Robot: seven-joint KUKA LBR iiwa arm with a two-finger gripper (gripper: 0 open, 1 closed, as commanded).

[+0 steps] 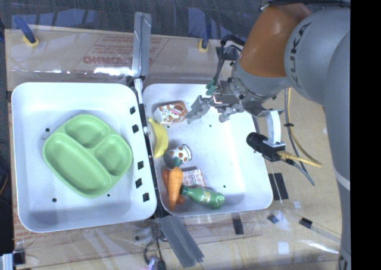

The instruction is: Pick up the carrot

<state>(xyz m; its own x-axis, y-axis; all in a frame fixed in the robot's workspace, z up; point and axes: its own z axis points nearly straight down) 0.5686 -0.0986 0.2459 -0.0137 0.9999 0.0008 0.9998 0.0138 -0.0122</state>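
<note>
The orange carrot (173, 185) lies at the front left of the right bin (238, 161), its green top toward a green bottle (203, 196). My gripper (211, 113) hangs over the back middle of that bin, well behind the carrot. Its two fingers (196, 111) are spread apart with nothing between them.
A banana (158, 137) lies along the right bin's left wall, with a small packet (171, 111) behind it and a round can (179, 155) and a snack wrapper (192, 177) near the carrot. A green divided plate (87, 153) sits in the left bin (36, 203).
</note>
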